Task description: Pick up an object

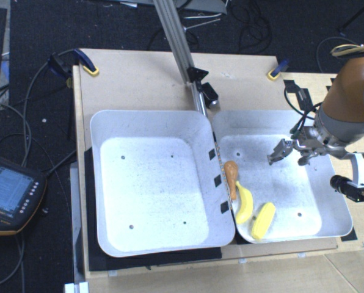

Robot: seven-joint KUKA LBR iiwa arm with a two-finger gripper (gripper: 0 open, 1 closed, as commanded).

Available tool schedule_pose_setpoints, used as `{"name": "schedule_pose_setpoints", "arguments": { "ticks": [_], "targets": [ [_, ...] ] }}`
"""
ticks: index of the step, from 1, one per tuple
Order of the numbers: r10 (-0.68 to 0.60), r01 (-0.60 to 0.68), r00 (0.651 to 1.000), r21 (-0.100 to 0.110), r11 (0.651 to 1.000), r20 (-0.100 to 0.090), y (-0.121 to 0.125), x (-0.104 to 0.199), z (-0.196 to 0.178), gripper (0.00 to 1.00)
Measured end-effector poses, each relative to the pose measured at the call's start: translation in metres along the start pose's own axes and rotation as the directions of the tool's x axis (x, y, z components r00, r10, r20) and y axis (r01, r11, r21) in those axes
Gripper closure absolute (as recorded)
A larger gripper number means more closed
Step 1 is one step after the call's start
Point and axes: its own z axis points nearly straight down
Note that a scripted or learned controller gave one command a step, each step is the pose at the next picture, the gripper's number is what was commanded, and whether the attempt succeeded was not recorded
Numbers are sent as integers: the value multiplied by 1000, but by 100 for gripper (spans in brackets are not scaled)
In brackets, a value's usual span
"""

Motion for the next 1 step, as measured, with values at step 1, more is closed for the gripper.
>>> {"name": "schedule_pose_setpoints", "arguments": {
  "ticks": [1],
  "targets": [
    [-1,1,1000,0,1000,0,4,2,44,0]
  ]
}}
